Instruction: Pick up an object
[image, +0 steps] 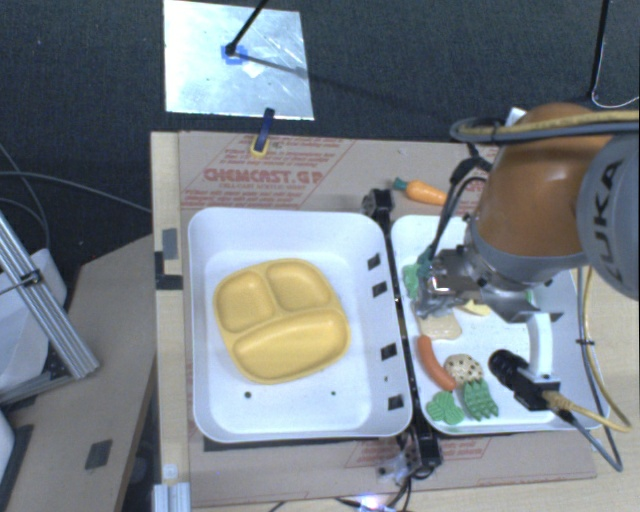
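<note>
Plainly, the arm (545, 200) hangs low over the right bin (566, 412), because the pickable items lie there — a sausage (435, 362), cookie (462, 368) and greens (478, 400) at its 6 o'clock. A yellow tray (280, 318) fills the left bin (210, 250). Fingers' state: cannot tell.

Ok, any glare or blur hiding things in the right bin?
Camera view: lighting is even, the left bin white but not blown out; the arm covers much of the right bin; the gripper looks soft and dark; the silver sheet shows glare.
</note>
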